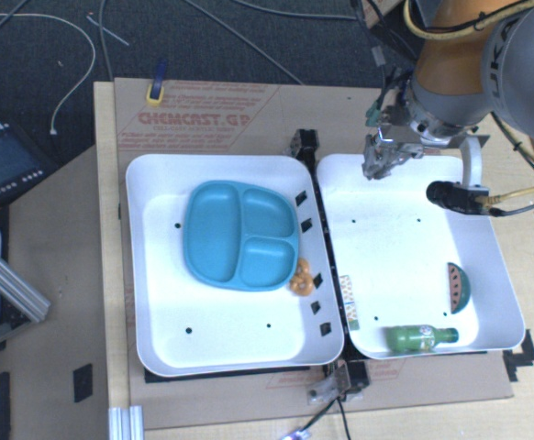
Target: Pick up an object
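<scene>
Over in the left bin [148, 246]: blue divided plate [241, 235] lying flat, small orange-brown bit [301, 280] touching its lower right edge. Further right, in the right bin [395, 246]: green bottle [417, 338] on its side near the front wall, watermelon slice [457, 288] by the right wall. Up top, jaws [377, 165] hovering over that bin's back left corner, can't tell if apart or together.

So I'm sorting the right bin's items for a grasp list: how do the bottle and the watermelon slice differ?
The bottle is green with a paler cap end; the watermelon slice is red with a green rind. The bottle is a long cylinder lying on its side along the near wall; the slice is a flat wedge by the right wall. The bottle looks larger. Both lie in the right bin, far from the gripper.
</scene>
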Action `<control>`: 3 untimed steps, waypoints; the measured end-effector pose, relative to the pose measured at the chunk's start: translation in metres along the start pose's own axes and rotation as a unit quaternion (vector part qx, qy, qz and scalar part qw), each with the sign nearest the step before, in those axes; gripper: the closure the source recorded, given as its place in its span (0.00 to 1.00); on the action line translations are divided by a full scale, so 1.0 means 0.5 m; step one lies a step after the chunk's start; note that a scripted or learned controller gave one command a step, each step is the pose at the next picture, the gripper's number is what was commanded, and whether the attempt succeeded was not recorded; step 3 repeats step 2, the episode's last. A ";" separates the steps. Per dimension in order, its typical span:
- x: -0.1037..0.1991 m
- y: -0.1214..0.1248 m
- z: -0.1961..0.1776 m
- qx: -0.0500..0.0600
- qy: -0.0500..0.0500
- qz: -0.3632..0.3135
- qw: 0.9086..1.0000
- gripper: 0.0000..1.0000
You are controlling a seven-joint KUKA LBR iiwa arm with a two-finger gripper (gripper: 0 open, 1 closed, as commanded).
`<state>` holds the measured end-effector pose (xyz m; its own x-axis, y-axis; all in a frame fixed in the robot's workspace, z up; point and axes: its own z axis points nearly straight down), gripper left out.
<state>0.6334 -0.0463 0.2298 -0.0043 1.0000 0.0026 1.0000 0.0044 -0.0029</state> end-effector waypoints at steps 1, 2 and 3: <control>0.089 -0.045 -0.018 0.000 0.000 0.000 1.000 1.00; 0.200 -0.092 0.005 0.001 0.000 -0.001 1.000 1.00; 0.200 -0.092 0.005 0.001 0.000 -0.001 1.000 1.00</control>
